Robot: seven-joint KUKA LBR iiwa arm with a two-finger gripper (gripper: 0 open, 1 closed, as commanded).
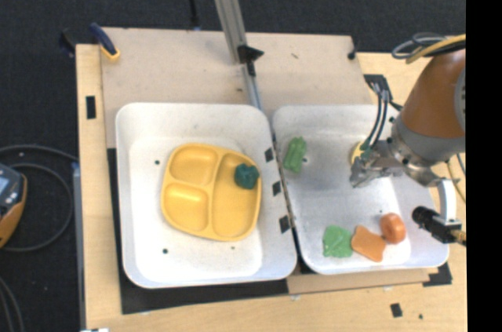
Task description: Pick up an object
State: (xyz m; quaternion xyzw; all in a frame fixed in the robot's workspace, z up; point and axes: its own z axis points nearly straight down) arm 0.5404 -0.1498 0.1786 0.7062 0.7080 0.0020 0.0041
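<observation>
Wooden bench (180, 71), 2 white bins, gripper (362, 168) over right bin (329, 126) (grip state unclear)

Single arm (435, 107) entering from the right, orange band above a grey wrist, wrist angled down and to the left, cables running along its left side, gripper (362, 166) low at the end of the wrist, pointing downward

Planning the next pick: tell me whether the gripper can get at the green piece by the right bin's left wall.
Probably yes. The green piece lies alone, open bin floor between it and the gripper; the wall beside it may crowd one finger.
</observation>
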